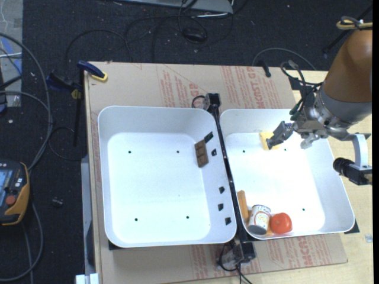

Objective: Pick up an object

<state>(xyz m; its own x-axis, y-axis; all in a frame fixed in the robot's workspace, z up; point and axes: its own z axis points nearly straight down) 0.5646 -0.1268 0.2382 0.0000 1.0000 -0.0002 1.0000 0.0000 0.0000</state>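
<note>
This looks like a robotics lab or test cell. A cardboard-covered bench point(177, 78) carries two shallow white bins point(112, 123) clamped side by side, with an industrial robot arm point(349, 76) reaching in. Loose cables point(148, 28) trail over dark carpet point(47, 16), beside a yellow-cased control pendant point(12, 191) and a blue-and-yellow clamp point(92, 71).

Orange-banded grey arm point(349, 84) with dark cables.

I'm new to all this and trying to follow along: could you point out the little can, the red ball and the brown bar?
can point(259, 219): camera view, its side label.
red ball point(281, 223): camera view, its top.
brown bar point(202, 154): camera view, its middle.
</note>
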